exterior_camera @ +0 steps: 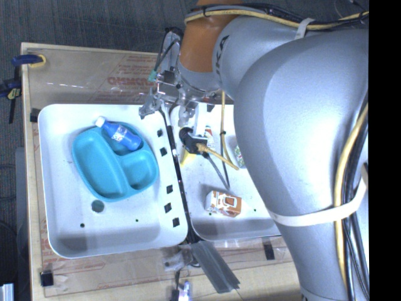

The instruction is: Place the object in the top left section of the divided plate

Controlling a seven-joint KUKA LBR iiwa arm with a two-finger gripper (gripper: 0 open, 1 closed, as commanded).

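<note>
A shallow white plastic bin fills the left half of the bench. In it lies a blue divided plate with three sections. A small blue plastic bottle with a white cap rests in the plate's top left section, cap pointing up and left, leaning on the plate's rim. The bottle lies free, apart from the gripper. Just right of the plate, over the ridge where the two bins meet, hangs the metal two-finger gripper, beneath the arm's orange band; whether it is spread or closed cannot be told. In the right white bin lies a small orange and white carton, beside the large grey arm.
</note>
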